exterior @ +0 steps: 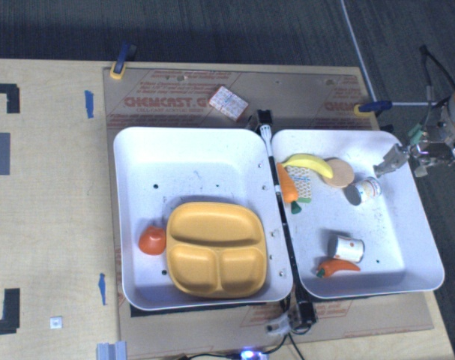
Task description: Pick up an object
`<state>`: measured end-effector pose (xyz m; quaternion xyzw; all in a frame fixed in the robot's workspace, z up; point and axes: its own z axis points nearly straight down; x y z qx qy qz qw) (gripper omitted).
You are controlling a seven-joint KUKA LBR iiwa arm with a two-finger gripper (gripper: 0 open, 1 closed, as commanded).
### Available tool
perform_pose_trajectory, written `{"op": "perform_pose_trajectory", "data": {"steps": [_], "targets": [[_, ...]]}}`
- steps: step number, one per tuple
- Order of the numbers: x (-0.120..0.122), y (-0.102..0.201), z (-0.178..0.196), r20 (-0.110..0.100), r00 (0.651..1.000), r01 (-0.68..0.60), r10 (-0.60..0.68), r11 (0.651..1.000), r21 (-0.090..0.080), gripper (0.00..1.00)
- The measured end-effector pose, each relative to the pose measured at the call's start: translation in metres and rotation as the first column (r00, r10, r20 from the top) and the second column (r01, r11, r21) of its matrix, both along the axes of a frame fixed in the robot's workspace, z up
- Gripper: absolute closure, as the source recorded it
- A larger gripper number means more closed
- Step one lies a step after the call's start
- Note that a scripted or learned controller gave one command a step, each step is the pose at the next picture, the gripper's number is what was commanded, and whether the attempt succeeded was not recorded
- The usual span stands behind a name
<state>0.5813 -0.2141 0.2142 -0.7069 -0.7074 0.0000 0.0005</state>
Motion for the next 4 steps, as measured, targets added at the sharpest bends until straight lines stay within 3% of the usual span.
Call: {"op": "perform_pose_trajectory", "data": {"steps": [1, 2, 3, 4], "targets": [[0.021, 0.033, -0.119, 0.004, 1.0, 0.0, 0.0, 1.0, -0.003, 0.0], [0.022, 0.033, -0.108, 0.008, 1.0, 0.0, 0.0, 1.0, -0.003, 1.0], [0.022, 0.033, -0.108, 0.008, 1.0, 0.0, 0.0, 1.0, -0.003, 0.0], [-0.017, 0.093, -0.129, 0.001, 1.0, 0.0, 0.0, 1.0, 0.0, 0.0]]}}
